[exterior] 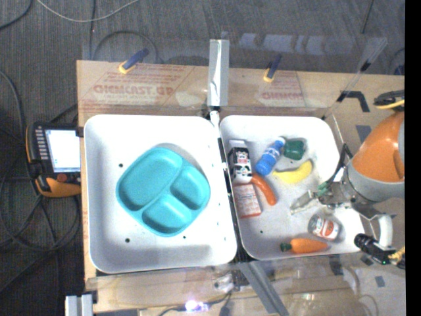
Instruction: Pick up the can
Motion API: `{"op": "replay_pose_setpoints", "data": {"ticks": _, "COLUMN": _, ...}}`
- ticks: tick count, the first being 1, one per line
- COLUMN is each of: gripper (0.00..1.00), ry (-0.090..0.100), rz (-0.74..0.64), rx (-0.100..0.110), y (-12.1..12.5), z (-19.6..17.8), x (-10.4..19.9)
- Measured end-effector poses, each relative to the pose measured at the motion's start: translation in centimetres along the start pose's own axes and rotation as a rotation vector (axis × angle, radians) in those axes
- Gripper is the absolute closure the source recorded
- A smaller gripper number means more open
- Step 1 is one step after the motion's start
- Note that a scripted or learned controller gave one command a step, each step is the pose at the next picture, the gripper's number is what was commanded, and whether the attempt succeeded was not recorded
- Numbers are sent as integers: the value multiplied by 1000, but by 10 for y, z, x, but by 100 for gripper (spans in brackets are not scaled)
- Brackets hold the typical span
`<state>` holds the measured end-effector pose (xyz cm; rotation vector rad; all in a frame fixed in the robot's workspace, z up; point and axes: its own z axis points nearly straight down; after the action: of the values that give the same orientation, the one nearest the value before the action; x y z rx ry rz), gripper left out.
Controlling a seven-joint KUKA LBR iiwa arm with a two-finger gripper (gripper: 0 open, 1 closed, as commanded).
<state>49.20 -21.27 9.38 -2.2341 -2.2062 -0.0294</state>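
Grey carpet surrounded the bench [99,84]. Cut off at the right edge, the arm hid its pincer [304,203], grip unreadable; the can [325,228] lay just beside it.

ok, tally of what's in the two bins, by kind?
Tray: 1 (left bin)
Can: 1
Bottles: 2
Carton: 1
Toy food: 5 (banana, carrot, hot dog, green piece, small green bit)
Total: 10
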Motion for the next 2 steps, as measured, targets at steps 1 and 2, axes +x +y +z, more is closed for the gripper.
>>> {"op": "replay_pose_setpoints", "data": {"ticks": 1, "gripper": 0, "ry": -17, "rz": 12, "rx": 14, "y": 4, "z": -101, "x": -3}}
{"op": "replay_pose_setpoints", "data": {"ticks": 2, "gripper": 0, "ry": -7, "rz": 40, "rx": 8, "y": -4, "z": 0, "x": 4}}
